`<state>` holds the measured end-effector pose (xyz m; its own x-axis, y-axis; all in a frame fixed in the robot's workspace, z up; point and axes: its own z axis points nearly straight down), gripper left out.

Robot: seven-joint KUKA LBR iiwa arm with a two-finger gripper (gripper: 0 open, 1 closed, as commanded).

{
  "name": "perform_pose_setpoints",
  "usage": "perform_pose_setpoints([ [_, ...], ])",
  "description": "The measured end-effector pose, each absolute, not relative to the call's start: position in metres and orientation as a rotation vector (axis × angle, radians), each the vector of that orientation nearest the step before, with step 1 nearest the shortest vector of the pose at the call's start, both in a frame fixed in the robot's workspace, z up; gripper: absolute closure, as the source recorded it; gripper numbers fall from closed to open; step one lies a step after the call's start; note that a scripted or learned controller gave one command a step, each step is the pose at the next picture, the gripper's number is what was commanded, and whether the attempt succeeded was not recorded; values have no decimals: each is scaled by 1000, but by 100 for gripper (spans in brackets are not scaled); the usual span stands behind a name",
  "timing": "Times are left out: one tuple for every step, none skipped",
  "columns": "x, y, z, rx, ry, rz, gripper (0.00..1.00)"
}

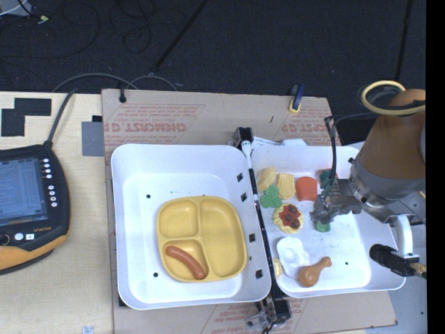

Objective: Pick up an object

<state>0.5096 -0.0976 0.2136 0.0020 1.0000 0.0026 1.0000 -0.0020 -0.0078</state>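
In the right bin, the hand is lowered just right of the pizza slice; whether it is open or closed cannot be told. An orange-red piece is seen above and to the right of the pizza slice, a green piece to its upper left, and a drumstick and fried egg below it. Left of the pizza slice, in the left bin, a yellow divided plate is set, with a sausage in its lower compartment.
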Motion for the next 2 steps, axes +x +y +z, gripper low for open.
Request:
perform_pose_setpoints([
  [519,-37,274,-2215,-2229,-4,100],
  [486,29,342,-2213,-2229,-4,100],
])
